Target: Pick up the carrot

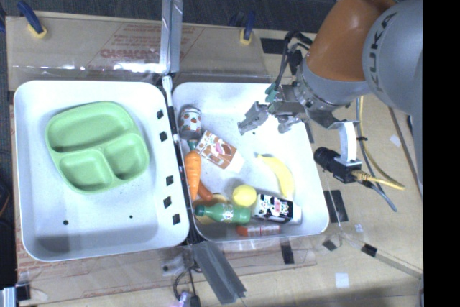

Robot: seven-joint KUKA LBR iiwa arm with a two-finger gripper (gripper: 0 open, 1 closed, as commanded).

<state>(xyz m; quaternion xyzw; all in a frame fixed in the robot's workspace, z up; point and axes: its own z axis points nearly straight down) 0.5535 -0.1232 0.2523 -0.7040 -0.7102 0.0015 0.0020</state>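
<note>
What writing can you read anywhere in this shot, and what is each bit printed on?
"KU": large dark letters on the grey arm housing, cut off at the edge.
Red print on the clear sheet behind the bins: upside down, too blurred to read.
Small carton in the right bin: pictured label, text too small.
Black and white carton: print illegible.
Green bottle: no readable label.

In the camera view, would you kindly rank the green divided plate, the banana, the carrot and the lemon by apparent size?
1. Green divided plate, clearly largest.
2. Banana and carrot: similar length, too close to rank.
3. Lemon, smallest.
</note>
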